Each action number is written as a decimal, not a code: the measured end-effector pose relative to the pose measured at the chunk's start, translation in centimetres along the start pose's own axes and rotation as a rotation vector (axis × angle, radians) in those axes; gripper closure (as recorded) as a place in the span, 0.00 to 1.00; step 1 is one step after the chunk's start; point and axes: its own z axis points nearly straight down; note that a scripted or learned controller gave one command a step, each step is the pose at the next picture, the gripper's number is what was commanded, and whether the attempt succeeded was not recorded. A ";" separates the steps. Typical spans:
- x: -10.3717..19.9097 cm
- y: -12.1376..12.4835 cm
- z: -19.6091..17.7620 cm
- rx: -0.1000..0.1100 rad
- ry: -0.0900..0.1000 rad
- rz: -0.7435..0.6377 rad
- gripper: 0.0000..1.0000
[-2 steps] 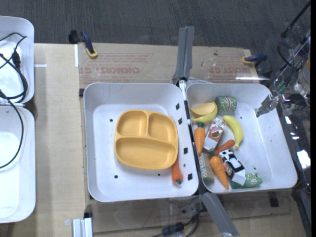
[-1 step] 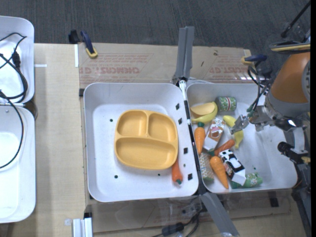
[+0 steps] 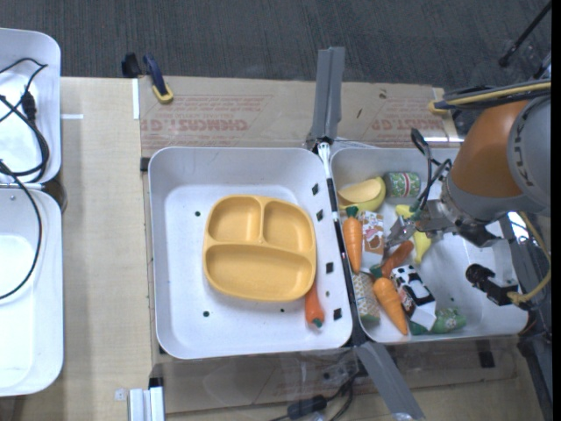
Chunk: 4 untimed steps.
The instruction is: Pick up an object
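The right bin (image 3: 491, 323) holds several toy foods. A yellow wedge (image 3: 364, 193) and a green can (image 3: 403, 184) lie at its far end. An orange carrot (image 3: 352, 242) rests along the left wall, and a second carrot (image 3: 390, 303) lies nearer the front. Between them are a printed card (image 3: 372, 231), a red-brown sausage (image 3: 396, 257) and a black-and-white piece (image 3: 408, 283). My gripper (image 3: 405, 231) is low in this bin, just above the sausage and beside a yellow banana (image 3: 422, 242). I see nothing held in it.
The left bin (image 3: 175, 235) carries a yellow divided plate (image 3: 259, 247) and a small carrot (image 3: 313, 308) by its right wall. A green toy (image 3: 447, 320) lies at the right bin's front. The arm's orange band (image 3: 491, 152) hangs over the right bin's far right corner.
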 end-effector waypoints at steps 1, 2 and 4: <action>0.0 0.0 0.0 0.000 0.000 0.000 0.00; -0.1 0.0 -0.9 0.001 0.000 0.002 1.00; 10.2 1.8 -10.0 0.000 0.001 0.166 1.00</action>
